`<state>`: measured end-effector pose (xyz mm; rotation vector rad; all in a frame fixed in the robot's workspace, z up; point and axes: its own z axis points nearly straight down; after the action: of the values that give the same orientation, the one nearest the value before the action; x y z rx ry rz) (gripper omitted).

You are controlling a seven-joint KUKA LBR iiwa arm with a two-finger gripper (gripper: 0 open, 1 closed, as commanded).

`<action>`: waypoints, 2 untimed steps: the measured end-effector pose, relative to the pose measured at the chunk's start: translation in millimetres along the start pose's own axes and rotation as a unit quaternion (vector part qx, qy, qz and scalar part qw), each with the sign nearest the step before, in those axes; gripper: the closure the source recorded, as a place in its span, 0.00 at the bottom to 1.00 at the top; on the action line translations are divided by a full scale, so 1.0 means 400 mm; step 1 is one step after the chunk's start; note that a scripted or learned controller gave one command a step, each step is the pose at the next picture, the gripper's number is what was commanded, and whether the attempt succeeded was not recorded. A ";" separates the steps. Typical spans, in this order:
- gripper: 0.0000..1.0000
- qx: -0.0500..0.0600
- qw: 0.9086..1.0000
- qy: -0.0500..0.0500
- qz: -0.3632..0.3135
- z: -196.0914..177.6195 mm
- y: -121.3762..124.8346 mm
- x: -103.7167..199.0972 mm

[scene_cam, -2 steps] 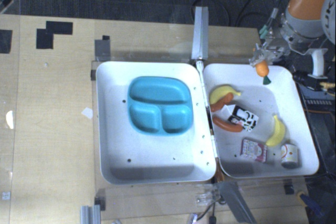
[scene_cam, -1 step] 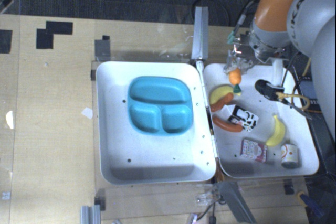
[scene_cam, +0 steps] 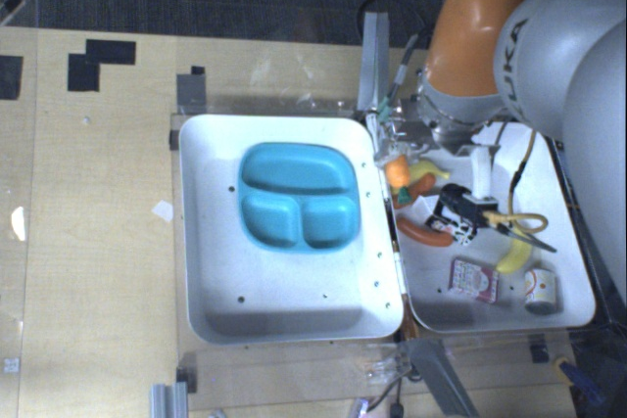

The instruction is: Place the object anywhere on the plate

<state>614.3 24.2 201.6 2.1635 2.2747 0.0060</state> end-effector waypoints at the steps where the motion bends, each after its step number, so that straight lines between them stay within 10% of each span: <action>1: 1.00 -0.001 0.990 0.000 -0.138 -0.006 0.027 0.148; 2: 0.00 -0.001 0.990 0.000 -0.138 -0.006 0.027 0.147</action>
<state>622.1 83.3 204.0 1.8277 2.5499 0.0087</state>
